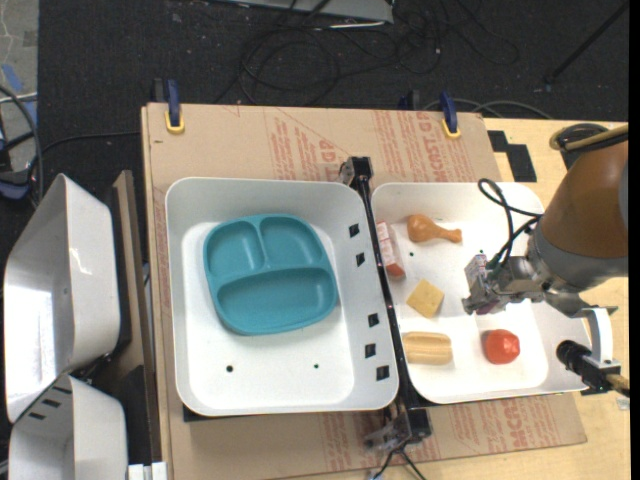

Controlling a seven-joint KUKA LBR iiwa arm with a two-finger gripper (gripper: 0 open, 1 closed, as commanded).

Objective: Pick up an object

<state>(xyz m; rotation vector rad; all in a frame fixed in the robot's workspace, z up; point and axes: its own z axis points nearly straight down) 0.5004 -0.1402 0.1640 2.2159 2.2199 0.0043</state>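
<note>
The camera view looks down at a slant on a counter [260,133] covered with brown cardboard, where two shallow white bins sit side by side. The left bin [190,268] holds a teal divided plate [270,273] with three compartments, lying flat near the bin's middle. The right bin [455,196] serves as the landmark for the loose items. Toward its far edge lies a toy chicken drumstick [432,231], tan and orange. Along its left wall rests a small red-and-white packet [388,250]. Near its middle sits a yellow cheese wedge [426,298]. At its near left lies a tan bread roll [427,348], and at its near middle, to the right of the roll, sits a red tomato [501,346].

The grey arm with its orange band [595,203] reaches over the right side of the right bin. The gripper [484,298] hangs over the bin's centre, between the cheese wedge and the tomato and just above the tomato in the view. Nothing shows between the jaws; whether they stand wide or narrow I cannot tell.
</note>
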